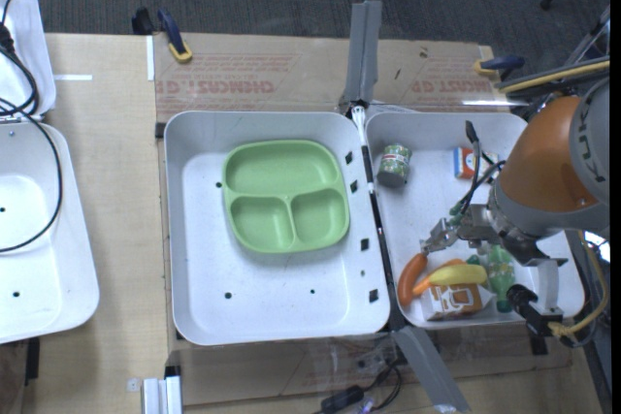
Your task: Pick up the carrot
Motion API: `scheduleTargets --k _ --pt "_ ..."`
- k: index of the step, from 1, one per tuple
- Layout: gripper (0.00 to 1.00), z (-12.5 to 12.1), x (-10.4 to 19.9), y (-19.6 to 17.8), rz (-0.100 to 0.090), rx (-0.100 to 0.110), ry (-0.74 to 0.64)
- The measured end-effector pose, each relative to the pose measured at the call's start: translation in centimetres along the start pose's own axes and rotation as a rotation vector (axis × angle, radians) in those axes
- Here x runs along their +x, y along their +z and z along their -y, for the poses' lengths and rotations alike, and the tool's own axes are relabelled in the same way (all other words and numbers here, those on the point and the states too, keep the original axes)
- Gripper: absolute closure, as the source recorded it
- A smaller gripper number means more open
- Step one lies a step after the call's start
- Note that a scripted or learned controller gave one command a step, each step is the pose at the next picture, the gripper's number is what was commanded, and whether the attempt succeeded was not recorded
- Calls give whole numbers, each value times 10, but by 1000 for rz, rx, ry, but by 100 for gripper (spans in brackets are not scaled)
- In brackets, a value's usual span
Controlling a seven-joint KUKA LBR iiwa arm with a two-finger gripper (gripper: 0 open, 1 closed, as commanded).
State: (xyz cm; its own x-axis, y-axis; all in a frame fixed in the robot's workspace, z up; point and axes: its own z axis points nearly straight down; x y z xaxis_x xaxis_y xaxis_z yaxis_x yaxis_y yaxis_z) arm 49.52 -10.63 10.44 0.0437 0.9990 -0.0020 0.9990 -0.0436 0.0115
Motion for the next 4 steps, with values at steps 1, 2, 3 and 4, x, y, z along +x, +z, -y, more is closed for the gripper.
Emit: scheduleTargets --k 1,2,3,4 --pt "0 15 10 13 -4 13 -204" --pt "0 17 -1 13 -6 10 -688" --pt "100 17 -1 4 -7 9 -684" --pt "100 14 -24 -118 -5 9 -782"
